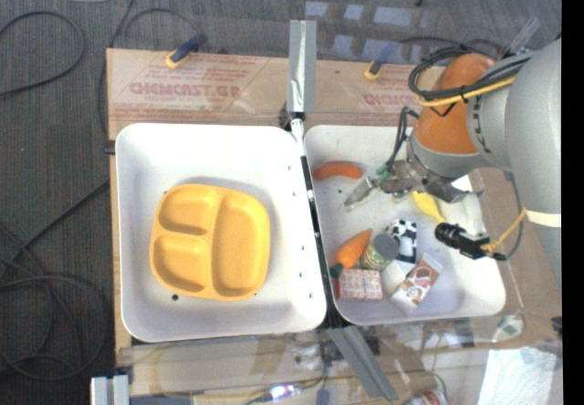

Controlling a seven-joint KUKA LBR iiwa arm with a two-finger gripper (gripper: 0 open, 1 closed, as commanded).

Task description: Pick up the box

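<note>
While the box (362, 285) lies flat at the near edge of the right bin (474, 303), we see a carrot (351, 251) touching its far side and a small green-topped can (377, 254) just beside it. To its right lies a white carton (415, 285) with a red-brown print, and beyond that a black-and-white ball (401, 232). Farther away we find a sausage (338, 171) by the bin's far-left part and a banana (427, 205) partly under the arm. We see the gripper (370, 191) hanging well apart from the box, its fingers spread with nothing between them. We note a yellow divided tray (213, 241) in the left bin (137, 175).
</note>
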